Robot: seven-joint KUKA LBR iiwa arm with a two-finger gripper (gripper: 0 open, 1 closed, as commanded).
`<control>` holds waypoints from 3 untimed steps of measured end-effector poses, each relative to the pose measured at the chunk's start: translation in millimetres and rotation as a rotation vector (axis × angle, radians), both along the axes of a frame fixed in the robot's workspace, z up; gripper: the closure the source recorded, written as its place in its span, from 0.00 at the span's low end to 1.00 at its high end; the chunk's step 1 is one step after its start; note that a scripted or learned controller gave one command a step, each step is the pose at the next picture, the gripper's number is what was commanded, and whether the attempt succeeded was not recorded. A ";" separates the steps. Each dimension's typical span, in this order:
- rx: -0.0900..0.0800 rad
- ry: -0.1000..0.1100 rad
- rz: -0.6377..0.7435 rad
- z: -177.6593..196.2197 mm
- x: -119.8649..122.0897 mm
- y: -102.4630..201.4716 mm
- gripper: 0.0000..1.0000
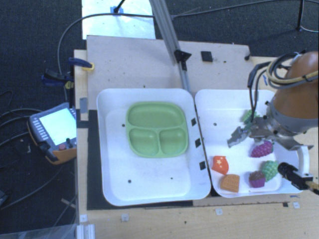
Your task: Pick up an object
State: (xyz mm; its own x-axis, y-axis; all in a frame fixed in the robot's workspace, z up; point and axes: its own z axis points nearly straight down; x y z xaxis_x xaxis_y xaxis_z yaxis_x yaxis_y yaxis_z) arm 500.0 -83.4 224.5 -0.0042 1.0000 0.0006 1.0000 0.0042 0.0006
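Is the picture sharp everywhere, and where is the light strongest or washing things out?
In the camera view, the green plate and the toy food, such as the purple grapes, look fairly crisp. The gripper is soft and hard to read. Both white bins are bright, with little surface detail. The pale sheet at the top is glaringly washed out, and the handheld screen glows nearly white.
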 end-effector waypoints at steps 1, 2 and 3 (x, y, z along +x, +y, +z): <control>0.000 0.004 -0.003 -62.2 -3.0 -0.3 0.00; 0.000 0.002 -0.003 -105.0 2.2 -1.4 0.00; 0.000 -0.002 -0.004 -138.5 3.9 -1.5 0.00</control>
